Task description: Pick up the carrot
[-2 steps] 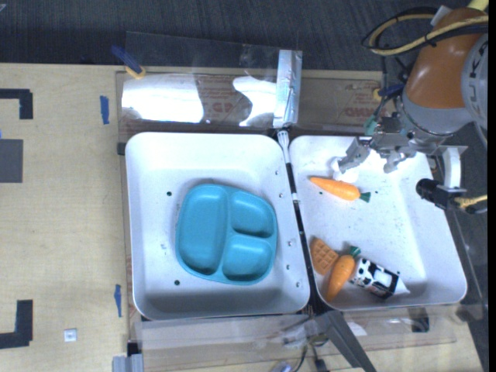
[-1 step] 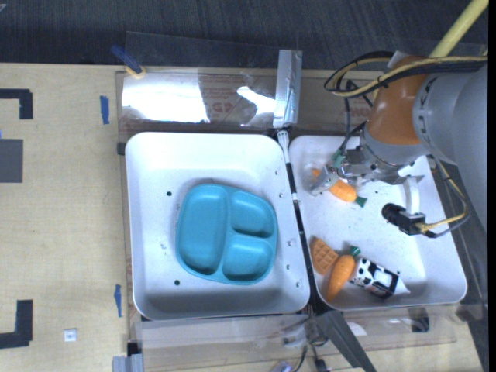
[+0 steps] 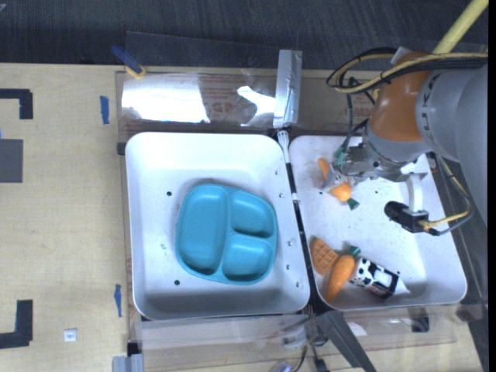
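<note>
Hand point(image 3: 346, 170) hovers beside small orange pieces point(image 3: 333, 180), carrot point(image 3: 339, 275) well apart.

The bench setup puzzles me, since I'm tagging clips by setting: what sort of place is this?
Probably a robotics lab workcell, not a kitchen. A grey robot arm reaches over two white bins, which hold toy food such as a carrot and a blue divided plate. Blue tape marks dot the bench.

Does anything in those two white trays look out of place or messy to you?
Nothing looks spilled or broken. The blue plate sits flat in the left tray. In the right tray, the carrot lies at the near edge, crowded against a waffle-like piece and a black-and-white toy, while the claw is at the far end.
</note>
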